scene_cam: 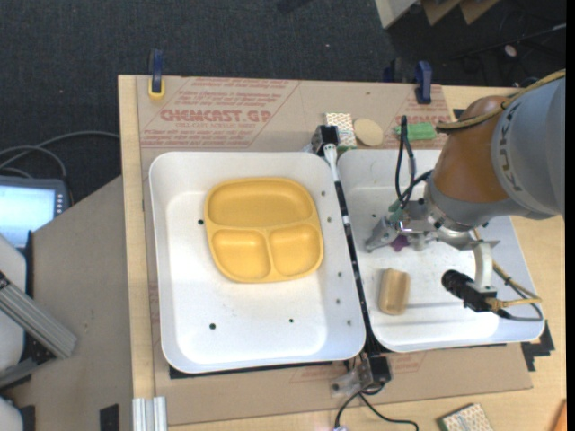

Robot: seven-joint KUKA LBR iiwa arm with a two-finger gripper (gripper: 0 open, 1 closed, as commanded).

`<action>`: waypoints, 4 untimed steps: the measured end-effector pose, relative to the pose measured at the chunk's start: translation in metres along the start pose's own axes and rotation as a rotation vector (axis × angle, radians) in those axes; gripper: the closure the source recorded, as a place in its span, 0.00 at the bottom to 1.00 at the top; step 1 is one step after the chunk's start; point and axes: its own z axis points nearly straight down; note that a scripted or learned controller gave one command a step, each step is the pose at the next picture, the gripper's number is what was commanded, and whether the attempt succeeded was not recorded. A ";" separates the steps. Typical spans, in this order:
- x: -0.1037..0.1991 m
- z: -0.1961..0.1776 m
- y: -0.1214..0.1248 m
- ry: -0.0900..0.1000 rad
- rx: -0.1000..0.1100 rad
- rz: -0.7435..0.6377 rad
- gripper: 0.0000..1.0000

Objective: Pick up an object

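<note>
A small tan wooden block (393,291) lies in the right white bin (431,330), near its front left corner. My gripper (392,233) hangs low over the middle left of that bin, just behind the block and apart from it. I see nothing held in it. The grey arm with its orange band (467,164) reaches in from the right and hides the back right part of the bin.
A yellow three-compartment plate (264,228) lies in the left white bin (180,285), toward its back. A pale round disc (367,132) and a small green piece (418,132) rest on the cardboard behind the right bin. Blue clamps (422,80) hold the board's back edge.
</note>
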 end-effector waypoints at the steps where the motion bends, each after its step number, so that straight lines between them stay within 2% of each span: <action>1: -0.011 -0.002 0.033 -0.005 -0.011 0.000 0.00; 2: -0.012 -0.015 0.034 -0.007 -0.018 0.003 1.00; 3: -0.012 -0.014 0.034 -0.007 -0.017 0.003 0.00; 4: -0.017 0.000 -0.026 -0.001 0.001 0.004 0.00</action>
